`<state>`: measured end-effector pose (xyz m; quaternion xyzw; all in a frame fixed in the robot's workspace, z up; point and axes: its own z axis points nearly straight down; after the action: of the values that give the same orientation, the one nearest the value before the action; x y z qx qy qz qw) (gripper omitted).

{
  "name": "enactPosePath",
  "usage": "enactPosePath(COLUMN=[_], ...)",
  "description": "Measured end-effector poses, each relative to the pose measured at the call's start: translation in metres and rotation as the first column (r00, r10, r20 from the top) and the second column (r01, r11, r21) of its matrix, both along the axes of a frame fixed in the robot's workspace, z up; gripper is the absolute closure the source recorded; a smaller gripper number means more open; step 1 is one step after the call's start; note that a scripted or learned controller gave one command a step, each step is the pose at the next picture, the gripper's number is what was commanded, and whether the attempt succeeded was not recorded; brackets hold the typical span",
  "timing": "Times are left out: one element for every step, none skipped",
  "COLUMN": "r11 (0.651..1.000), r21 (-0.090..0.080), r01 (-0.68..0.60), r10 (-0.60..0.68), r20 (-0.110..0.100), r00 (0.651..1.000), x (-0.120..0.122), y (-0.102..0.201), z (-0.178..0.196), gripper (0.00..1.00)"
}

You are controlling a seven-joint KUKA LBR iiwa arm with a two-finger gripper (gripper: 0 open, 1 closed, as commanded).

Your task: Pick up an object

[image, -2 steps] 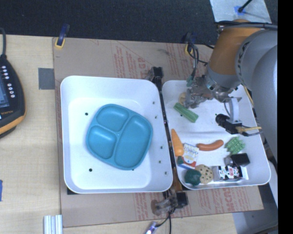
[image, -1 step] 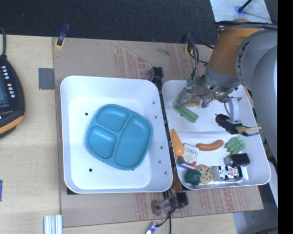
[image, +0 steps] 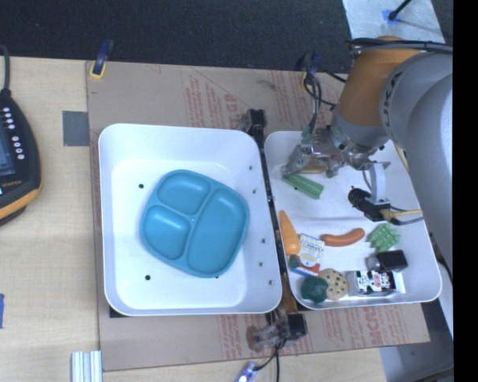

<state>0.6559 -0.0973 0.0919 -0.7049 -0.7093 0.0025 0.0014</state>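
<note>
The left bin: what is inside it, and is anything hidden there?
Inside the left bin lies one blue divided plate with three compartments, each bare. The plate covers the bin floor beneath it, so whatever may be under it cannot be seen.

Bright, even overhead light, soft shadows, slightly blurry throughout.

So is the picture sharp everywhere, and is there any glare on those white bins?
In the camera view, the blue divided plastic plate in the left white bin looks evenly lit, with soft shadows along the rim; no harsh glare. The small toys in the right white bin look soft, and the grey arm's gripper is slightly blurred.
</note>
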Motion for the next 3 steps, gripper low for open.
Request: enactPosePath(r11=[1.000, 1.000, 1.000], r21=[0.000, 0.000, 0.000], r01=[-0.001, 0.001, 0.000], r10=[0.001, -0.001, 0.000], r20=[-0.001, 0.001, 0.000], r00=[1.000, 1.000, 1.000], x=[0.0000, 0.0002, 0.0001], y=[0.0048, 0.0011, 0.0025], z=[0.0001, 0.0001, 0.0001], gripper=[0.00, 0.00, 0.00])
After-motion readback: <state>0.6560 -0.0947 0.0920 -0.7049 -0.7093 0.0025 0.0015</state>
